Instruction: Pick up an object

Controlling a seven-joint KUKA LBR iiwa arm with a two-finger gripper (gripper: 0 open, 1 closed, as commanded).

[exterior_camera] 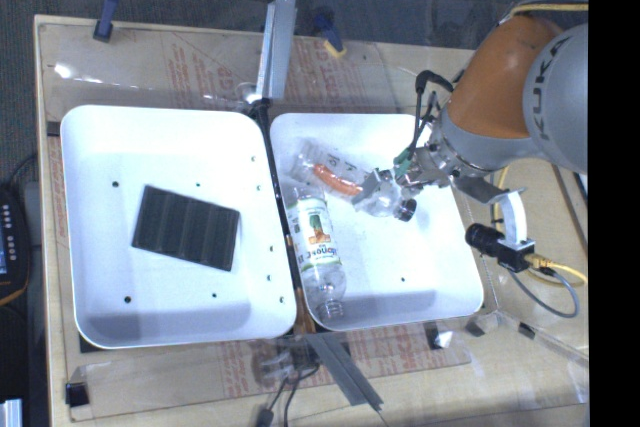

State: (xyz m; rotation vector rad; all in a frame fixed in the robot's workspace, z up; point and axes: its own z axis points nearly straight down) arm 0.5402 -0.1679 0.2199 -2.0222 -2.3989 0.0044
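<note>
The arm (530, 95) runs off the right edge, the gripper (385, 197) is too blurred to read, and the bottle's (318, 250) label print is too small to tell.

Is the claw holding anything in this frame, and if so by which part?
Cannot be told. The claw is low in the right bin, beside the clear packet with an orange item, but no object shows between its tips.

Two white bins (75, 215) sit side by side on the bench. The left one holds one dark ribbed mat (187, 227). The right one (455, 285) holds one clear plastic bottle (318, 250) and one clear packet (333, 171) with an orange item inside. One gripper (388, 195) is above the right bin
</note>
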